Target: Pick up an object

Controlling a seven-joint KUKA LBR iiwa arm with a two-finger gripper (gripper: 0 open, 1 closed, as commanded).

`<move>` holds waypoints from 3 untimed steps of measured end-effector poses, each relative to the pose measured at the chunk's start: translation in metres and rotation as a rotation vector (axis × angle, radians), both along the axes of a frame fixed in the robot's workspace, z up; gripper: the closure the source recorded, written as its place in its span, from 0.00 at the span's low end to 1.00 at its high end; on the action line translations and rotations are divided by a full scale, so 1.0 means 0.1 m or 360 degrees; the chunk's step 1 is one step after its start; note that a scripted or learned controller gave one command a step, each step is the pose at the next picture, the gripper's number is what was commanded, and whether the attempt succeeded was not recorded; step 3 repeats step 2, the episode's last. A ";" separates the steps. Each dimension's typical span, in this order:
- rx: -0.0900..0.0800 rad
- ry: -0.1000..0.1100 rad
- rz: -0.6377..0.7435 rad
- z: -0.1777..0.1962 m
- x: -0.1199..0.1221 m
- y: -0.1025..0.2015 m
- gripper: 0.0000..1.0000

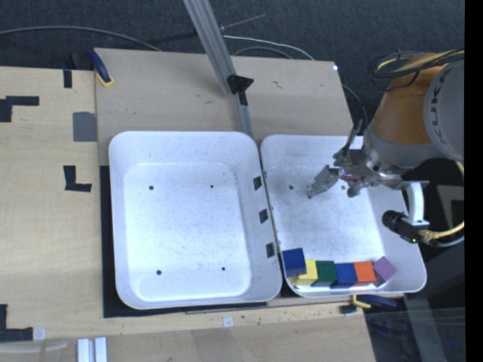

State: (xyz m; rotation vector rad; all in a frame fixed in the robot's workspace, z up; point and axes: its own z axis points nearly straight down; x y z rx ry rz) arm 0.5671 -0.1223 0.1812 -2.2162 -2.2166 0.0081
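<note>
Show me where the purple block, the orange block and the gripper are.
purple block (384,268): camera view, on its top face.
orange block (364,272): camera view, on its top face.
gripper (318,185): camera view, at the fingertips, above the right bin's floor.

Gripper (326,184) over right bin (317,225); blocks (336,271) along near wall.
</note>
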 end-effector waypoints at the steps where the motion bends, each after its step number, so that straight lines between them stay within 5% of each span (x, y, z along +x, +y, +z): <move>1: -0.0002 -0.0014 0.0006 -0.40 0.79 0.06 0.00; 2: -0.0009 -0.0015 -0.0010 0.01 0.39 -0.71 0.00; 3: -0.0009 -0.0015 -0.0010 0.01 0.39 -0.71 0.00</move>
